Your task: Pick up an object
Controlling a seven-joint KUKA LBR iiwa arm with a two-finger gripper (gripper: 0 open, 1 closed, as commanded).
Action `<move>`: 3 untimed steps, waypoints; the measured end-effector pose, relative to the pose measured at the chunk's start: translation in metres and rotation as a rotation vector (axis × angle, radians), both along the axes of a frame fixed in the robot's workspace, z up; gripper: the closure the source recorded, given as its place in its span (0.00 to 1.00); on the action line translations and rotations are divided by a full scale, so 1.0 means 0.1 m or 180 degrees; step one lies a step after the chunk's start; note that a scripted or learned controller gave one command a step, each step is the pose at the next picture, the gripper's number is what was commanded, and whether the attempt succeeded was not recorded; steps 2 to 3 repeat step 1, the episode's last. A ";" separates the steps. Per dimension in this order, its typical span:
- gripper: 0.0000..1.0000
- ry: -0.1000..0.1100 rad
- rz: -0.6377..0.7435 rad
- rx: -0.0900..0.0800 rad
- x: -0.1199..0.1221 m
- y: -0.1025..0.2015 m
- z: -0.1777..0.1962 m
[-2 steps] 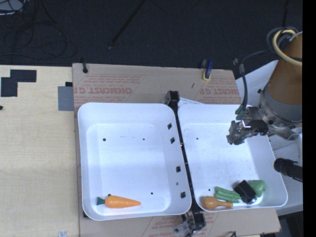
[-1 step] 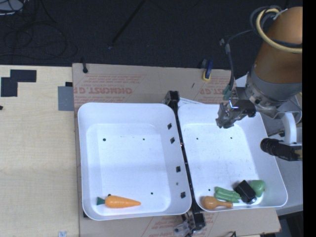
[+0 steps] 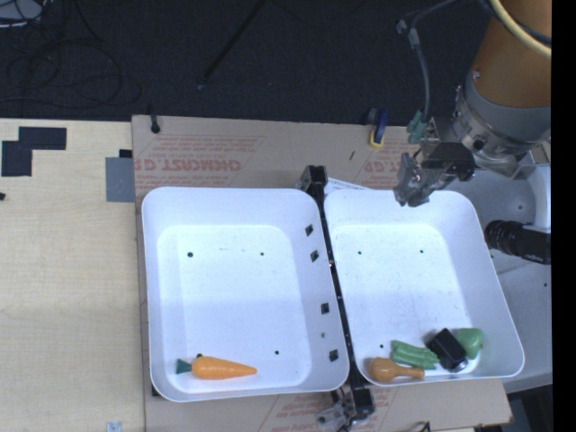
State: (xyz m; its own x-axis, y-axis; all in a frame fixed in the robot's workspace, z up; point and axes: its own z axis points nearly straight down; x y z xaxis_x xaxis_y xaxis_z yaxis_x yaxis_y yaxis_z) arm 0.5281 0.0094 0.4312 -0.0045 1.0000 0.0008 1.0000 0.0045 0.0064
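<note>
My gripper (image 3: 413,190) hangs over the far edge of the right bin (image 3: 405,232), near its back wall. Nothing shows under or in it. At that bin's near right corner lie a green pod-like toy (image 3: 414,355), a small black block (image 3: 447,348), a light green piece (image 3: 470,338) and a tan pear-shaped toy (image 3: 393,370), packed close together. An orange carrot with a green top (image 3: 222,367) lies at the near left of the left bin (image 3: 225,268). All these things lie far from the gripper.
The two bins meet at a black-clipped divider (image 3: 324,277) in the middle. Both stand on a cardboard sheet (image 3: 234,156) on the bench. A blue and yellow item (image 3: 379,126) stands on the cardboard behind the right bin.
</note>
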 end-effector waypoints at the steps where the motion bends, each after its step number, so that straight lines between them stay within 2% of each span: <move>1: 1.00 0.0047 -0.0019 -0.0007 0.42 -0.20 -1.16; 3: 1.00 0.0047 -0.0019 -0.0007 0.42 -0.20 -1.16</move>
